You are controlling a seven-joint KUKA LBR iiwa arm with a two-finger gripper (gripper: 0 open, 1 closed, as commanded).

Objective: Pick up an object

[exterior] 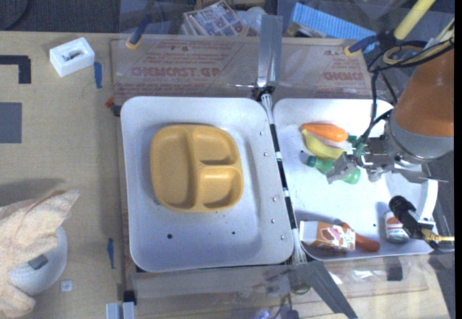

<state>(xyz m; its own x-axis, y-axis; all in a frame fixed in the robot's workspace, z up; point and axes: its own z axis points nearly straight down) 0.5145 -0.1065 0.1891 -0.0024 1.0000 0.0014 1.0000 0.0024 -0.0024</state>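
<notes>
The right bin [364, 203] holds an orange carrot [325, 131] lying across a yellow banana [320, 146] near its back left. Just in front of them lies a green object [352, 176], partly covered. My gripper [338, 170] hangs low over the bin from the right, right beside the green object and just in front of the banana. Nothing can be seen held in it.
A brown and orange packet [336, 237] lies along the right bin's front edge, with a small can [394, 229] at the front right. The left bin [141, 238] bears a yellow divided plate [196, 166]. A metal divider separates the bins.
</notes>
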